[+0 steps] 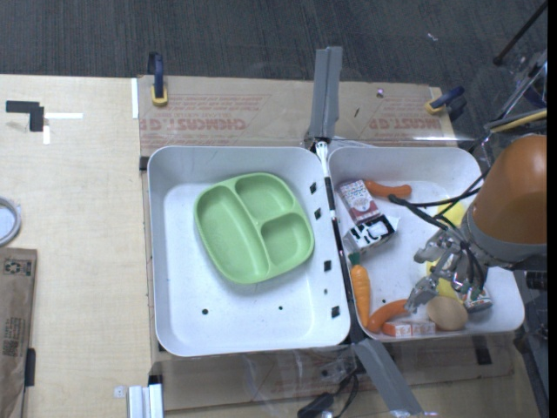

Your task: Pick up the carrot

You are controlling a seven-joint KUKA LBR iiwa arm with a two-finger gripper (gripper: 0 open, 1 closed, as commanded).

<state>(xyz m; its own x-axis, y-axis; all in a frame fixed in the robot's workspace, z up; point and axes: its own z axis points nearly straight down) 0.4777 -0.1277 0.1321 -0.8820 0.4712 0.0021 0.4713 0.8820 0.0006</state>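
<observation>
We cannot tell whether the gripper's jaws are apart or together; it hangs low in the right bin, over what may be an egg. We see a carrot at that bin's left wall, apart from the gripper.

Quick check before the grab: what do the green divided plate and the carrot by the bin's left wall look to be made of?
Green plate: likely moulded plastic, matte, uniform colour with soft rounded compartment ridges. Carrot: probably a plastic toy, smooth even orange with a small green tip, though real cannot be ruled out at this resolution.
</observation>
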